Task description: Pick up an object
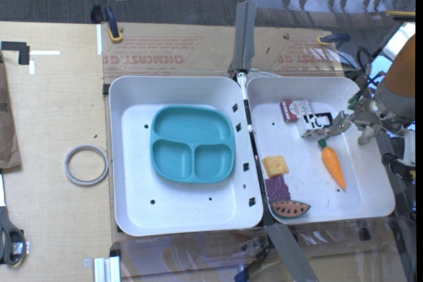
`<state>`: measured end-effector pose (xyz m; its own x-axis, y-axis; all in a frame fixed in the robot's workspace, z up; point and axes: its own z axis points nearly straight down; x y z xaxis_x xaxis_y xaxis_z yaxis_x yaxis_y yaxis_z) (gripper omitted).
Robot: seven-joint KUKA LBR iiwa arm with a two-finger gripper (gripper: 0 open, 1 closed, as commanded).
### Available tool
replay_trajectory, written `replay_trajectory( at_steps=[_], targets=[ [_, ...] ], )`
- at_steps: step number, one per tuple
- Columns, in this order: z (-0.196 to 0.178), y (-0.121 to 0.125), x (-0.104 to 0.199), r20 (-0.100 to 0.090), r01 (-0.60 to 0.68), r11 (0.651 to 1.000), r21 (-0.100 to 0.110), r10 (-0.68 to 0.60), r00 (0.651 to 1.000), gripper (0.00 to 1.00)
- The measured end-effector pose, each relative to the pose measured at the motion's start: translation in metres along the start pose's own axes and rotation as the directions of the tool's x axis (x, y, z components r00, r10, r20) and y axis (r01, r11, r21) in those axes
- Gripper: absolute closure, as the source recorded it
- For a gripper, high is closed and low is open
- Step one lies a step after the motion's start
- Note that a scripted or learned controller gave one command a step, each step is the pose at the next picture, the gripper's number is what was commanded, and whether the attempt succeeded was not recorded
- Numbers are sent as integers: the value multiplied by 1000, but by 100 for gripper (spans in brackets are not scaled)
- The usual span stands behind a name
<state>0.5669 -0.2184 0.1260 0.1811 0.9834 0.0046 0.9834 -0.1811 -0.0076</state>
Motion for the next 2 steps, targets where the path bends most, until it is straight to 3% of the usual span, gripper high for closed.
replay_trajectory(
  at_steps=[1,2],
  targets=[
    [36,-42,50,4,-15,1000,-4,15,1000,0],
    [28,-42,49,5,-19,1000,-2,19,1000,100]
  ],
)
